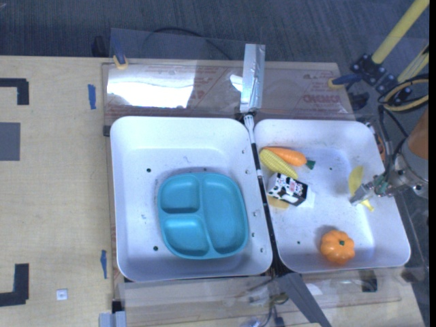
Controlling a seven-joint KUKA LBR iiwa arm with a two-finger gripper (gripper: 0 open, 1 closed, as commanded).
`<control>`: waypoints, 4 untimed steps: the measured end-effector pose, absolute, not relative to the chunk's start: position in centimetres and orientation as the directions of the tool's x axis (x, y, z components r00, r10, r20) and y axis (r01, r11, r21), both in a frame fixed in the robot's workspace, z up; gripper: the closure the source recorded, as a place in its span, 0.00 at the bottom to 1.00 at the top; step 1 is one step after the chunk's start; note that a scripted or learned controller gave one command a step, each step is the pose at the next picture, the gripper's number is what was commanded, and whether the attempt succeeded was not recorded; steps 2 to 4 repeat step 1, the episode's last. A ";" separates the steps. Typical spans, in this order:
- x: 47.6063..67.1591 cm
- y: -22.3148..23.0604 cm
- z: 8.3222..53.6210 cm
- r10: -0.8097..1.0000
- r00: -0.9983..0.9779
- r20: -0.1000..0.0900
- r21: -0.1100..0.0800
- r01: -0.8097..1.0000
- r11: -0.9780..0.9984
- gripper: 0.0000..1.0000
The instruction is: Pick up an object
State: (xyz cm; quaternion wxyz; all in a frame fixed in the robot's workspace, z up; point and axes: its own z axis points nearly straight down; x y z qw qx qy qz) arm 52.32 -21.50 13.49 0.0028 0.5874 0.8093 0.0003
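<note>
The right bin holds an orange carrot lying against a yellow corn cob near its left wall. Just below them lies a small black-and-white cow-patterned block. An orange pumpkin sits near the bin's front. A slim yellow piece lies toward the right side. My gripper reaches in from the right and sits low, right over the lower part of that yellow piece, hiding some of it.
The left bin carries a blue divided plate in its middle. A raised rim divides the two bins. Cables and a yellow pole stand beyond the right bin's far corner.
</note>
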 end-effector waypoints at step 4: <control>53.2 -11.8 20.5 0.953 -0.304 -0.002 0.009 0.953 0.304 1.00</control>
